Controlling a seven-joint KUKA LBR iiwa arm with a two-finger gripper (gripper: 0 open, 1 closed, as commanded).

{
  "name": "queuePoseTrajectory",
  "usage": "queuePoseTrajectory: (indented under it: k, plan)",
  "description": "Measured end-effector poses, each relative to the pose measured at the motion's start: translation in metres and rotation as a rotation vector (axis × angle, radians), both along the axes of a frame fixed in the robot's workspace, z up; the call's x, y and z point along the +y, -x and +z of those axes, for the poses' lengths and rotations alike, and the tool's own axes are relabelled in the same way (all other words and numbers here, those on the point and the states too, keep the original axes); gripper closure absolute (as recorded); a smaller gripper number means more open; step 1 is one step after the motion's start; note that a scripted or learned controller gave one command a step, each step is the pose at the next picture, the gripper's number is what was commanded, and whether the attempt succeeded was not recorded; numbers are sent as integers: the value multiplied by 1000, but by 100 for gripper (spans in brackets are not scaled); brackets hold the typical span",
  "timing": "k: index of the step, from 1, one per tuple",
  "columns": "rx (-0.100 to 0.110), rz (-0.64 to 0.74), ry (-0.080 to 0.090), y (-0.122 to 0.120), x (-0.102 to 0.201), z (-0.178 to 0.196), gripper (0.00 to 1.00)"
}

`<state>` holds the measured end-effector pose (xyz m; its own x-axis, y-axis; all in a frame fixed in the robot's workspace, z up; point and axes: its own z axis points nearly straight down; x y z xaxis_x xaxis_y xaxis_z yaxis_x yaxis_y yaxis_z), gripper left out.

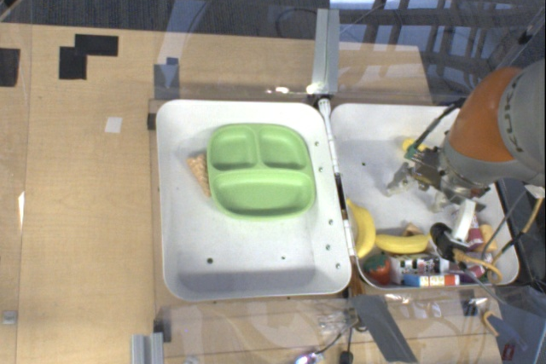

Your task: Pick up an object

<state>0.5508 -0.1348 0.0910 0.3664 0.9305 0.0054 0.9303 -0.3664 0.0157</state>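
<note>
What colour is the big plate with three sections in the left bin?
The divided plate is light green, seen clearly in the camera view.

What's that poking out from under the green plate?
A tan, speckled flat thing shows at the green plate's left edge in the left bin. The plate covers the rest.

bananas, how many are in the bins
2. Both bananas are in the right bin, near its front: one banana curves along the left wall, the other lies just right of it. More may hide in the front clutter or under the arm.
</note>
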Motion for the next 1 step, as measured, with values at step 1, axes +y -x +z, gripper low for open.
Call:
queuePoseTrajectory:
  k: [1]
  plan:
    - [9, 433, 5, -114, 22, 8, 0]
